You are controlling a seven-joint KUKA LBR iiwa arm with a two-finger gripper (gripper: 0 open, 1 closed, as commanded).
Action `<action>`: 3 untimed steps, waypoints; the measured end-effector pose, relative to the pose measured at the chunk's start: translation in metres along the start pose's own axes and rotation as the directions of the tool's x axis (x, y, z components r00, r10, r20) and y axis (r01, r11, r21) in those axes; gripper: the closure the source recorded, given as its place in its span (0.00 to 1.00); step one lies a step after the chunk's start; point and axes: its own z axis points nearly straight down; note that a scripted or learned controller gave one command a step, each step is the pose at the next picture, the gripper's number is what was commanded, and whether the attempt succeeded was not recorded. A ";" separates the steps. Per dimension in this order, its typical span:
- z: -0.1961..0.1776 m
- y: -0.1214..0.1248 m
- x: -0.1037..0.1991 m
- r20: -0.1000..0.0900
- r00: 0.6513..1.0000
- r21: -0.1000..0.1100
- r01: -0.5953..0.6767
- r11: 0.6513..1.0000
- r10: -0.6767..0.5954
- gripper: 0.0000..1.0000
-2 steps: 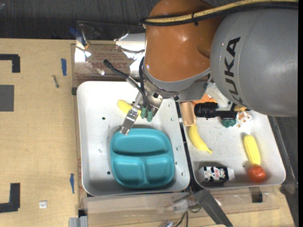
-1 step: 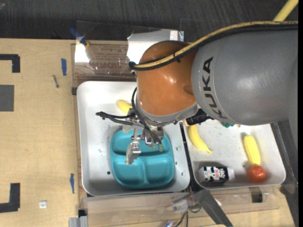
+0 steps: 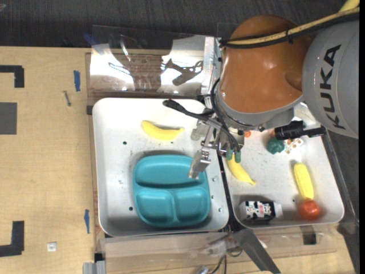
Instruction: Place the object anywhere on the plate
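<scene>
Left bin (image 3: 108, 153): teal plate (image 3: 171, 190) at near side, banana (image 3: 161, 130) far of it, lying flat, apart from plate. Hand (image 3: 201, 163) over plate's far right edge, can't tell if open or closed. Right bin (image 3: 333, 181): second banana (image 3: 240, 172) near divider, bottle (image 3: 260, 210) near edge, corn (image 3: 303, 178), tomato (image 3: 309, 209), teal toy (image 3: 276, 146) far side

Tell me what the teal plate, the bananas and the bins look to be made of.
Teal plate: likely moulded plastic, smooth with a soft sheen, three compartments.
Left banana and right banana: probably plastic toys, uniform yellow, faintly glossy.
Left bin and right bin: white, semi-gloss, rounded corners; plastic or coated metal, cannot tell.
</scene>
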 end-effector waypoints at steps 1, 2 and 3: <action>-0.009 0.002 -0.001 0.003 1.000 -0.003 0.002 1.000 -0.002 1.00; -0.021 -0.001 0.024 -0.004 0.894 -0.002 0.448 0.894 -0.448 1.00; -0.021 -0.001 0.024 -0.005 0.894 -0.002 0.447 0.894 -0.447 0.00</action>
